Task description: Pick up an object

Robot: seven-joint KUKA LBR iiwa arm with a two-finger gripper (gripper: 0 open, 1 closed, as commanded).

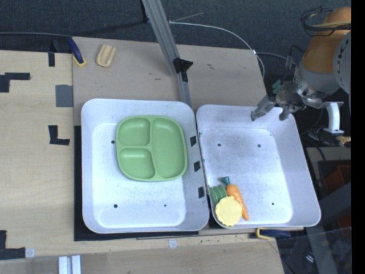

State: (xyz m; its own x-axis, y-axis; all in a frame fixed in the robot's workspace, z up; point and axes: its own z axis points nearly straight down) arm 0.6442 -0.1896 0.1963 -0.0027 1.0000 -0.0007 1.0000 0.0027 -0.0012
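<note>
On the bench's far left edge lie a blue-and-yellow clip (76, 52) and, just beside it, a small tan block (105, 55), both well apart from the bins. The left bin (97, 210) holds a green divided plate (151, 148) set toward its far half, leaving bare white floor along the near wall. A grey metal post (165, 36) slants down from the top and ends at the seam between the two bins. The right bin (296, 170) has most of its floor open (speckled, nothing on it); its objects crowd the near left corner: a yellow round piece (228, 212) against the near wall, a toy carrot (237, 199) touching it on the right, and a green piece (217, 192) at the left wall. The gripper (268, 112) hangs over the right bin's far right rim, well apart from that cluster, fingers spread and nothing between them.
</note>
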